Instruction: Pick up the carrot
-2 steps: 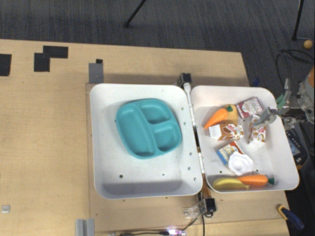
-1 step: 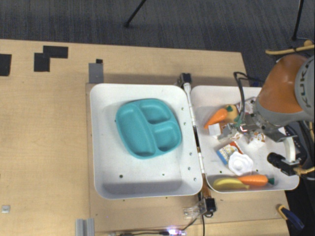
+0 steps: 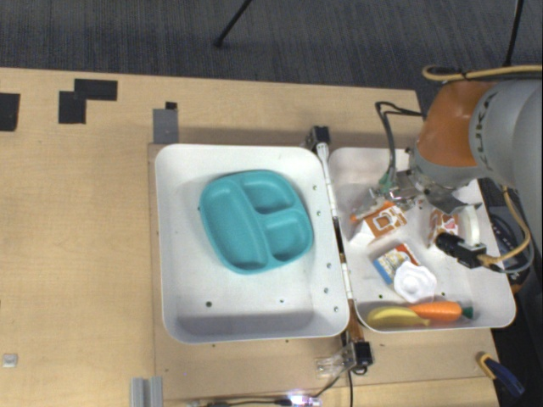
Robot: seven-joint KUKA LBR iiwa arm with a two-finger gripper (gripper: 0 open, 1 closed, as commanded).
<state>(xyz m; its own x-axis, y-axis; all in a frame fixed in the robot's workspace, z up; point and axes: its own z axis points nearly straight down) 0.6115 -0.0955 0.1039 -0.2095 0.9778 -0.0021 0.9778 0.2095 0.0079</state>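
Note:
The carrot (image 3: pixel 438 311) is orange and lies flat along the front wall of the right bin (image 3: pixel 501 308), its tip pointing left towards a yellow banana (image 3: pixel 395 317) that touches it. My gripper (image 3: pixel 395 190) hangs below the grey wrist and orange band at the back of the same bin, above an orange-and-white packet (image 3: pixel 386 220). It is well behind the carrot, with other items in between. The wrist hides much of the gripper.
The right bin also holds a blue-and-white box (image 3: pixel 391 264), a white lumpy object (image 3: pixel 415 283) and a red-and-white packet (image 3: pixel 445 225). A teal divided plate (image 3: pixel 254 219) lies in the left bin (image 3: pixel 178 312). Cables run along the right bin's right side.

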